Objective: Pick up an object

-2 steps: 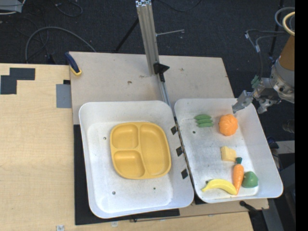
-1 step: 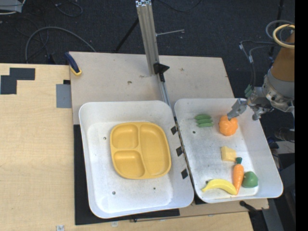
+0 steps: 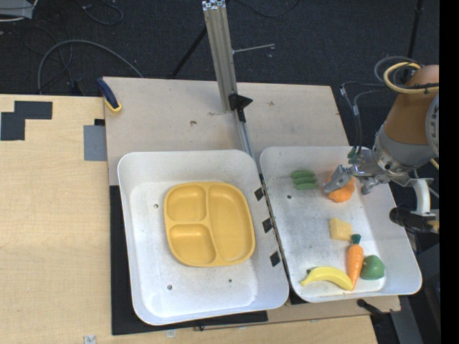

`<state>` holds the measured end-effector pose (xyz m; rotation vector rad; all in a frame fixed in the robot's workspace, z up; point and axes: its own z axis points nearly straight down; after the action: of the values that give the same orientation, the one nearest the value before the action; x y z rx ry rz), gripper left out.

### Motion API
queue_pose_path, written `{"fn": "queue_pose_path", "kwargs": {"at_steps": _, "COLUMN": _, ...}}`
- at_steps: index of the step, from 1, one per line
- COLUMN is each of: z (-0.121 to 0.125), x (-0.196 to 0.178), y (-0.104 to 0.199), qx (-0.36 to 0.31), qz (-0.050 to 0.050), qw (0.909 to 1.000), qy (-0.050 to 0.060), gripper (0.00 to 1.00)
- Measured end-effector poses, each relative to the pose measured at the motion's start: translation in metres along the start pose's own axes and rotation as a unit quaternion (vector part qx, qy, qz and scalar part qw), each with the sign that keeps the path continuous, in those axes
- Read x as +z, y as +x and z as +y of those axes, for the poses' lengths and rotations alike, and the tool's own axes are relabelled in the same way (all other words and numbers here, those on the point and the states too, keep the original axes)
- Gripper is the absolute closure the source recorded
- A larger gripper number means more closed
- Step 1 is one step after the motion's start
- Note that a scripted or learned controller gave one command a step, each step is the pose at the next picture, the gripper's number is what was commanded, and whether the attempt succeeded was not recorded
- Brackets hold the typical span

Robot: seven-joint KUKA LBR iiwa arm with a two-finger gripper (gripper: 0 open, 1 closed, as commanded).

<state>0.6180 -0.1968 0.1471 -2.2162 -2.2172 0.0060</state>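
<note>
While the left bin [image 3: 136,278] holds a yellow plate [image 3: 209,223] with 3 compartments, the right bin [image 3: 301,264] carries the toy food: a green pod [image 3: 304,180] near its top, a banana [image 3: 328,277] at the front, a yellow wedge [image 3: 341,228], a carrot [image 3: 354,258] and a green ball [image 3: 373,267]. The gripper [image 3: 347,180] sits over an orange piece [image 3: 342,193], touching it from above; whether its fingers are clenched, I cannot tell.

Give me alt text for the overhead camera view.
The end effector sits over an orange toy in the right bin, beside green, yellow and carrot toys. The left bin holds a yellow divided plate.
</note>
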Motion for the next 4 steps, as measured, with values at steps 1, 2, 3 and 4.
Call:
{"fn": "queue_pose_path", "kwargs": {"at_steps": 1, "z": 0.000, "x": 0.053, "y": 0.001, "qx": 0.000, "qz": -0.001, "qw": 1.0000, "qy": -0.001, "gripper": 0.00}}
{"fn": "queue_pose_path", "kwargs": {"at_steps": 2, "z": 0.000, "x": 0.041, "y": 0.000, "qx": 0.001, "qz": -0.001, "qw": 1.0000, "qy": -0.002, "gripper": 1.00}}
{"fn": "queue_pose_path", "kwargs": {"at_steps": 3, "z": -0.003, "x": -0.006, "y": 0.008, "qx": 0.000, "qz": -0.001, "qw": 1.0000, "qy": -0.004, "gripper": 1.00}}
{"fn": "queue_pose_path", "kwargs": {"at_steps": 4, "z": -0.003, "x": -0.068, "y": 0.009, "qx": -0.001, "qz": -0.001, "qw": 1.0000, "qy": -0.004, "gripper": 1.00}}
